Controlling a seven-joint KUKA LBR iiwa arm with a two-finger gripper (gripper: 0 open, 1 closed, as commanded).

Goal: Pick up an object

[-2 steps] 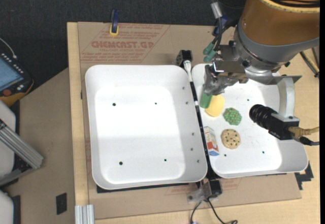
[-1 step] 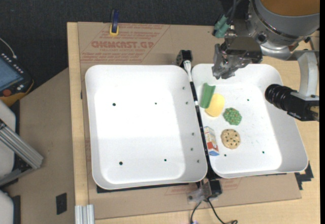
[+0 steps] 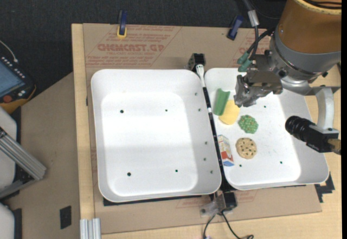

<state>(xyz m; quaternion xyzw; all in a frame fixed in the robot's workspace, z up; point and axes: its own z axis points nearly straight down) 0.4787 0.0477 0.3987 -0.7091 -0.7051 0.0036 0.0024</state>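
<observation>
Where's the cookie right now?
The cookie lies in the right bin, toward its near edge, just below the green bumpy ball and right of the small carton.

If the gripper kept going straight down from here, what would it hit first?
Most likely the yellow object, which lies just below the gripper beside the green block. Depth is unclear from this slanted view, so it might land on bin floor instead.

Both bins (image 3: 108,124) look like smooth, faintly glossy white plastic. Under them lies a matt brown cardboard sheet (image 3: 141,43) with red print. Just beside the bins' dividing wall, the yellow piece (image 3: 230,114) and green block (image 3: 220,102) appear smooth plastic.
</observation>
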